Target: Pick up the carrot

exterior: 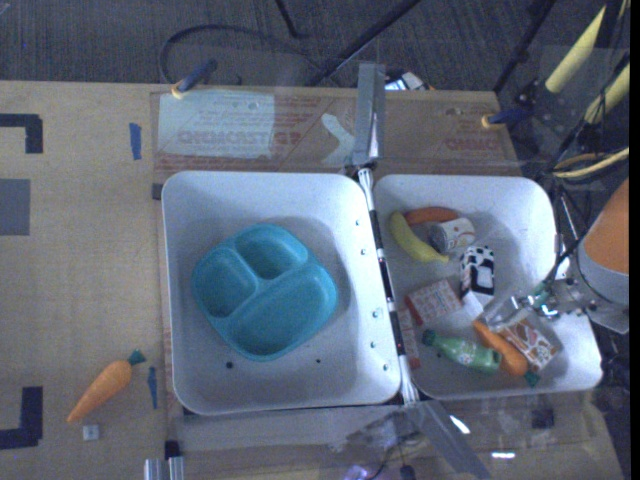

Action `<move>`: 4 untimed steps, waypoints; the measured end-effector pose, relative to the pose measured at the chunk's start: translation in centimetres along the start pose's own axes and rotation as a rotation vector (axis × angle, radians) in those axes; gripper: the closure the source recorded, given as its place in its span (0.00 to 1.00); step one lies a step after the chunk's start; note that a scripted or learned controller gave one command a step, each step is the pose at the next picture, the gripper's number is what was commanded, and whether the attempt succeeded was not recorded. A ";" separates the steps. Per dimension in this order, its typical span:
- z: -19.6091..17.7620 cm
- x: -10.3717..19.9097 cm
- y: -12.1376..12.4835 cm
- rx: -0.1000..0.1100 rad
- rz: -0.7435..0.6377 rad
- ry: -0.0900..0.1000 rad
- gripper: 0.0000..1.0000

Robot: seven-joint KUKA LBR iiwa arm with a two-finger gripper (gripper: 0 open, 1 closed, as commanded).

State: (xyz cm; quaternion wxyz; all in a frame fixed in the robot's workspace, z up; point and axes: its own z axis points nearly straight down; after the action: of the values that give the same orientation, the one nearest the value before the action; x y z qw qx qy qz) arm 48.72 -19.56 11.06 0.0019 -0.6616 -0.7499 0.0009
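Observation:
An orange carrot (500,349) lies slantwise in the right bin (545,200), near its front, between a green bottle (462,353) and a small printed carton (532,342). A second carrot (100,389) with a green top lies outside the bins on the bench, at the front left. My gripper (536,305) hangs low over the right bin's right side, just above the carton and a little up and right of the bin's carrot. Nothing shows in its grasp.
The right bin also holds a banana (413,238), an orange piece (432,214) behind it, a white cup (447,236), a black-and-white item (478,268) and a small red-printed box (435,301). A blue divided plate (262,290) sits in the left bin (190,203).

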 end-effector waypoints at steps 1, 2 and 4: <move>2.4 2.0 -0.1 -0.012 -0.655 -0.009 0.00; 1.3 2.0 0.0 -0.016 -0.654 -0.009 1.00; -10.4 5.9 0.0 0.000 -0.581 0.000 0.00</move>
State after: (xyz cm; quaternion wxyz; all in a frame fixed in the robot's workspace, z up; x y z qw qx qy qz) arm 48.00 -13.78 21.52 0.0020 -0.4190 -0.9080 0.0002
